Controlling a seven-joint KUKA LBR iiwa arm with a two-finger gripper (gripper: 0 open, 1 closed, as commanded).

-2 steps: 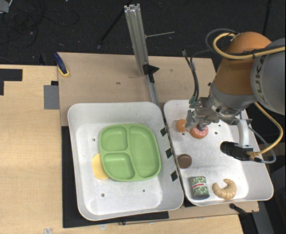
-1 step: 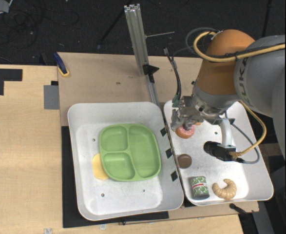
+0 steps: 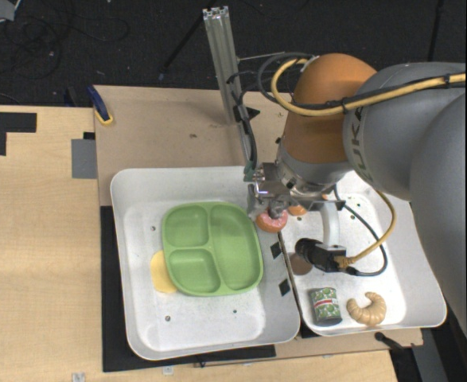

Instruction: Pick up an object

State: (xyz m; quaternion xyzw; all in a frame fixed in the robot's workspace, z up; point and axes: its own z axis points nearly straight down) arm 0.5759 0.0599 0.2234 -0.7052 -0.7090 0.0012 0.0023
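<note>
While hanging over the bins' shared edge at frame centre, hand (image 3: 271, 205) gripping a pink doughnut (image 3: 270, 220) — just right of the green divided plate (image 3: 212, 248), croissant (image 3: 367, 308) lying lower right.

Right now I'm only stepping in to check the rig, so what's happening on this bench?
The grey arm reaches in from the right, its gripper low at the divide between the two bins. A pink donut sits right at its fingertips, but a firm hold isn't clear. The left bin holds a green tray lying over a yellow piece. The right bin holds a can and a croissant.
</note>
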